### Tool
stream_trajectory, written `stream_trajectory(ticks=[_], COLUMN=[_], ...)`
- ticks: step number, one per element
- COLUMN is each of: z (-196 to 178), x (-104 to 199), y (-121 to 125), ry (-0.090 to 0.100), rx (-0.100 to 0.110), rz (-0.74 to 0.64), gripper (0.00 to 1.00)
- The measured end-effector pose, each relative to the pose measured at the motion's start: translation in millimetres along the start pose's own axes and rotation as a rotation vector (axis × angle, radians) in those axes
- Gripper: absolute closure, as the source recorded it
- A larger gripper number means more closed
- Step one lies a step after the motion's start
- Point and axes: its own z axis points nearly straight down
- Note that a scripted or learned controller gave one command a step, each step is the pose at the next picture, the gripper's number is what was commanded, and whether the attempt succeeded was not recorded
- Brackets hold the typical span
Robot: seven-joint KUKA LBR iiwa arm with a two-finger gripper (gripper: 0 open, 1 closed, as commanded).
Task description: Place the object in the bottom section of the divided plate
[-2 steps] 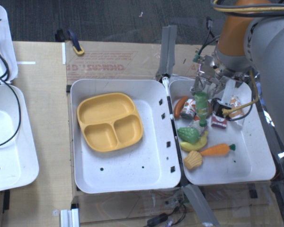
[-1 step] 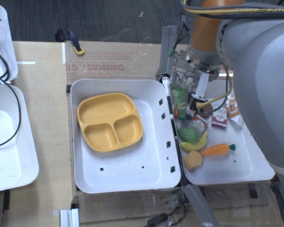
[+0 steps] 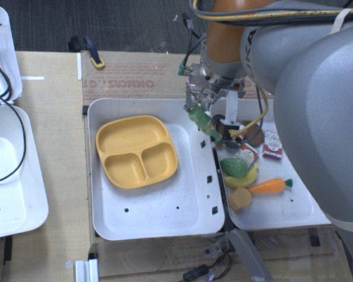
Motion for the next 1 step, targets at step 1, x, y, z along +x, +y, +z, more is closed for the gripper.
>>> stream_trajectory(ticks=[1], z=[-108.0], x=[56.1], y=[-6.2], ry=[0.000], rx=[0.000], rz=[0.112], gripper=[1.00])
